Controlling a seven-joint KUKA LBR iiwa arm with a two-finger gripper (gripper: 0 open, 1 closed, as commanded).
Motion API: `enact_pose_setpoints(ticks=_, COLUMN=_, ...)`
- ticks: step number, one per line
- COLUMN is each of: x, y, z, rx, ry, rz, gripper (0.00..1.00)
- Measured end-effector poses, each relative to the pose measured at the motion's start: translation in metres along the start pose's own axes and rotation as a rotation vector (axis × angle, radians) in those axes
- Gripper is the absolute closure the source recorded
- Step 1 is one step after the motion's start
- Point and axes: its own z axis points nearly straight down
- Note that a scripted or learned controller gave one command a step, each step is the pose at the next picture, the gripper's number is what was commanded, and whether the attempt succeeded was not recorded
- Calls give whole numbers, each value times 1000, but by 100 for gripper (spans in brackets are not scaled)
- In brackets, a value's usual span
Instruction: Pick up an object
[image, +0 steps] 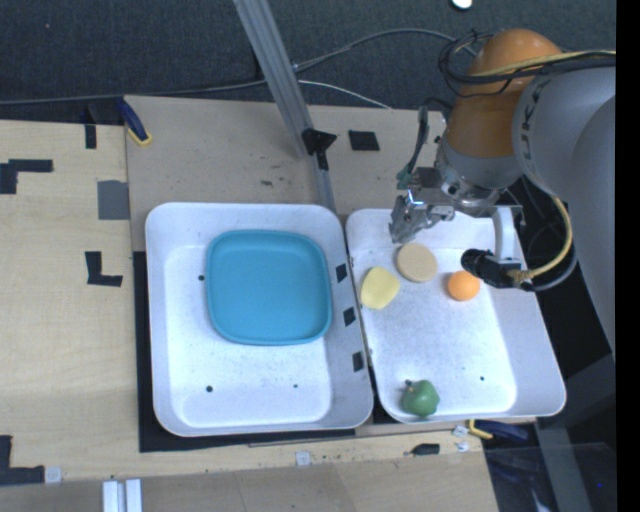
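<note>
Hanging over the far end of the right bin (520, 350), my pincer (408, 222) points down just above the tan disc (416, 263). Its fingers look close together with nothing showing between them, though at this slant I cannot tell for certain how far apart they stand.

From the one overhead view, I take the tan disc as my mark. It lies flat on the floor of the right bin, close to that bin's far rim. Just beside the disc, toward the left bin (175, 320), sits a pale yellow piece (379, 288), nearly touching it. On the disc's other side, a little apart, rests a small orange ball (462, 286), close under a black fitting on my arm. Well apart from the disc, at the near rim of the same bin, lies a green object (420, 397).

The left bin holds a blue square plate (268, 286), lying flat, well apart from the disc across the rims where both bins meet.
</note>
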Motion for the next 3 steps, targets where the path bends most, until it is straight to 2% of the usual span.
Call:
enact_pose_setpoints(ticks=1, x=49, y=-8, z=-5, rx=-1, ry=0, rz=0, gripper=100)
enact_pose_setpoints(ticks=2, x=93, y=-37, z=-7, rx=-1, ry=0, rz=0, gripper=100)
enact_pose_setpoints(ticks=3, x=147, y=-54, z=2, rx=0, ry=0, rz=-1, gripper=100)
